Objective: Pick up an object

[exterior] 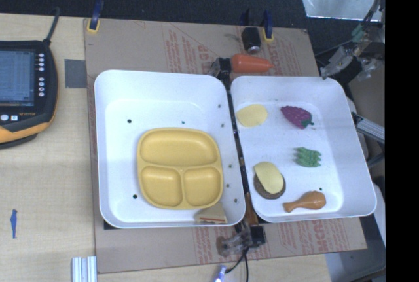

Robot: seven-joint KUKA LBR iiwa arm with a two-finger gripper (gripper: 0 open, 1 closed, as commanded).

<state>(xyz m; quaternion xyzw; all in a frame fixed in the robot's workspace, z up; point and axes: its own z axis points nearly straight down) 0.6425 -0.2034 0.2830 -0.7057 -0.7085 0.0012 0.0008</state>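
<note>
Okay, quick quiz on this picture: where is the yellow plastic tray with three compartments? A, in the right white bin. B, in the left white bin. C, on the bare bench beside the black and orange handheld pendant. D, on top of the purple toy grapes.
B: the yellow plastic tray with three compartments lies flat inside the left white bin.

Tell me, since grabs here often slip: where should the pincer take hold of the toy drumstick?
Probably the drumstick's thin handle end, from straight above, closing across its width. It lies flat, near the right bin's front wall, fat end to the right; the narrower part likely fits between the fingers better.
</note>
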